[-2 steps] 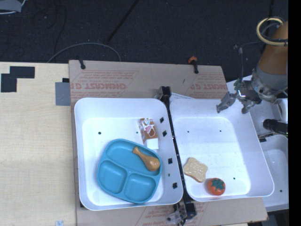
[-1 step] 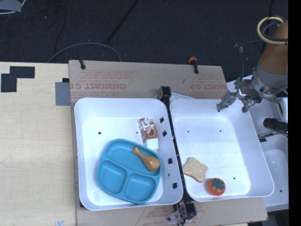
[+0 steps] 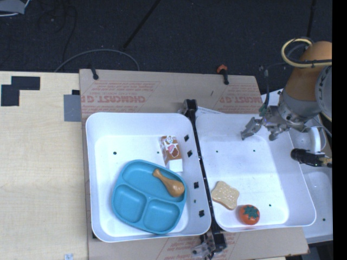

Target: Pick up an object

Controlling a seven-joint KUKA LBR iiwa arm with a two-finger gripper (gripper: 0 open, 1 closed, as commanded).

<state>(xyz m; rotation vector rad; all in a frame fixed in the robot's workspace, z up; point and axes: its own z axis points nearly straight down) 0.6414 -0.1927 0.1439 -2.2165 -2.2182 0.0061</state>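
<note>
Gripper [image 3: 261, 130] at upper right of frame, fingers spread and bare above the right bin [image 3: 271, 167] — toast [image 3: 225, 194] and tomato [image 3: 249, 214] lie at lower centre-right, untouched — pick not yet begun, whole grasp remaining.

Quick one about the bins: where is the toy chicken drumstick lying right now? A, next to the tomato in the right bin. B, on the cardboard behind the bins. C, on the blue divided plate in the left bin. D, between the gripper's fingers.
C: the drumstick lies across the upper right part of the blue divided plate in the left bin.
</note>
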